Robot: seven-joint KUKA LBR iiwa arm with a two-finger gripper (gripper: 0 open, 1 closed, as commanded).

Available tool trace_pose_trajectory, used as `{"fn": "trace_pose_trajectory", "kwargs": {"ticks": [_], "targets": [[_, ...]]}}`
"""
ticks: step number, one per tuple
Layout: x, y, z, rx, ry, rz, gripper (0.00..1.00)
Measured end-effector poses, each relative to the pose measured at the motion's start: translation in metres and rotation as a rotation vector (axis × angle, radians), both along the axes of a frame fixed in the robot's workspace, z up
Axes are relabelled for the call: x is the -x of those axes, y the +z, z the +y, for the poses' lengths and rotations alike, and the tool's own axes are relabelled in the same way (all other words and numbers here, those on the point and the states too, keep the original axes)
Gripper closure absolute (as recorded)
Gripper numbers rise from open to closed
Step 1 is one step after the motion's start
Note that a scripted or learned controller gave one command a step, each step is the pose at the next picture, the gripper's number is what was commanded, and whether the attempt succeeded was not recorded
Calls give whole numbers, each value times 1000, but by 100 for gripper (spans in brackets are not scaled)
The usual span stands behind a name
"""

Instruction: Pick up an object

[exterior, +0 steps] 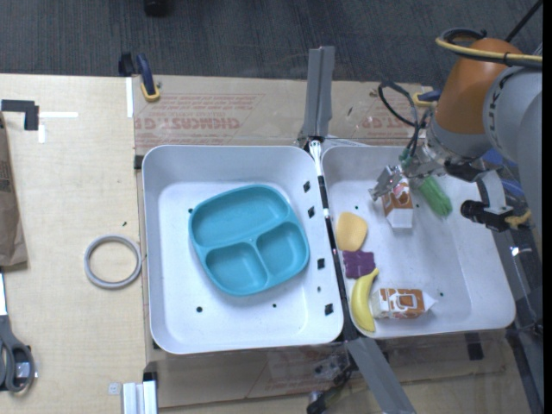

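Camera view is showing you a pale wood bench with cardboard behind two white bins. The left bin is holding a blue tray. In the right bin, the gripper is hanging over a small carton; you cannot tell its fingers' state. Dark carpet is lying beyond.

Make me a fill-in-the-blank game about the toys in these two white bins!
1. The divided plate in the left bin is colored ____.
2. The yellow banana lies in the ____ bin.
3. The blue plate has ____ sections.
4. The gripper is above a small ____ in the right bin.

Missing words: blue; right; three; carton
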State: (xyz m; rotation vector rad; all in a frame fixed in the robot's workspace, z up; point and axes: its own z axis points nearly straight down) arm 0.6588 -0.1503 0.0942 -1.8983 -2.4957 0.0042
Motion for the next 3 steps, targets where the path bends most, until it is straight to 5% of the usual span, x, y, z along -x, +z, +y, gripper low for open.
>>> {"fn": "trace_pose_trajectory", "kwargs": {"ticks": [1,2,3], "targets": [[0,0,0,0,0,0,0],[0,6,-1,-1,-1,3,100],[1,93,67,2,-79,-1,100]]}}
